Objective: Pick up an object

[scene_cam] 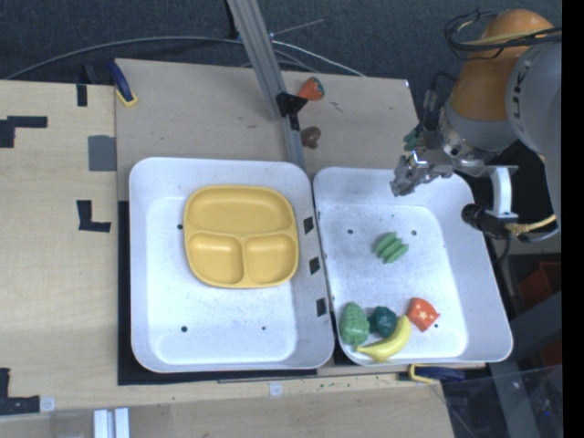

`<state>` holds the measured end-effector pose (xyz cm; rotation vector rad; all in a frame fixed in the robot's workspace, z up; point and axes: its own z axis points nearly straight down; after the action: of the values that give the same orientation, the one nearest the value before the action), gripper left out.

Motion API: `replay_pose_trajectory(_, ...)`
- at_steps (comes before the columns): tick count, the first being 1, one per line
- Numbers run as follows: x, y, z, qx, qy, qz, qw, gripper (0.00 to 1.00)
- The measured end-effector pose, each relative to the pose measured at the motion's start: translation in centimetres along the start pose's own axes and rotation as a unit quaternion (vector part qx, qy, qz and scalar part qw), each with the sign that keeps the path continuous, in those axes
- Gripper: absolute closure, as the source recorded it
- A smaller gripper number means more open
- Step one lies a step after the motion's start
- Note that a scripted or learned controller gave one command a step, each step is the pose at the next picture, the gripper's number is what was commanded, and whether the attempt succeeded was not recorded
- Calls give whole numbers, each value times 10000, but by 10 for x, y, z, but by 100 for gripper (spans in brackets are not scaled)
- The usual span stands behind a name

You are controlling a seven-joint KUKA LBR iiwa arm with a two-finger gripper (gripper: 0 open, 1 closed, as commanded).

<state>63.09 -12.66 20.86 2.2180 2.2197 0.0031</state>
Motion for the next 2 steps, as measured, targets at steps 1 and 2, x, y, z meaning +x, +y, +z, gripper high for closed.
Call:
replay_pose_trajectory(1,0,1,-30,7,4,-4,10000,100)
replay_pose_trajectory(2,56,-2,-18,33,13,-26,10000,100)
